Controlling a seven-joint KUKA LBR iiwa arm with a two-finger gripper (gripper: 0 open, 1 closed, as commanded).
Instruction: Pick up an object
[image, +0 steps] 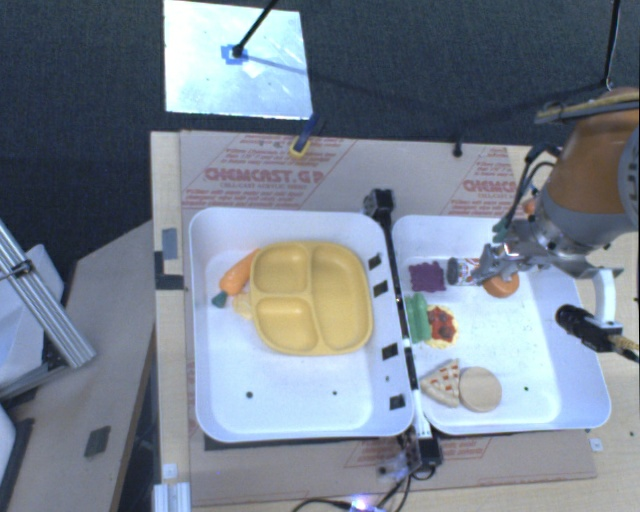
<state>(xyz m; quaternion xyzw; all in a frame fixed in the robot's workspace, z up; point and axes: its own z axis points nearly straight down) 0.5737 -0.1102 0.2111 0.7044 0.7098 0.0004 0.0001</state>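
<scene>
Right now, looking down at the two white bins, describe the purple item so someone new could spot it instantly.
Find the right-hand white bin, the one the arm reaches into. Along its left wall, near the far end, lies a small dark purple piece, just beyond a green and red toy food. It is the only purple thing; the orange piece lies further right by the tool.

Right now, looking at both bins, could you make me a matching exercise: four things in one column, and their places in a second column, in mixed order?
Things:
1. yellow divided tray
2. carrot
3. purple item
4. round tan disc

Places:
A. right bin, upper left part
B. left bin, middle
C. right bin, near the front edge, beside a pizza slice
D. left bin, against the tray's left side

Pairs: 1-B, 2-D, 3-A, 4-C
</scene>
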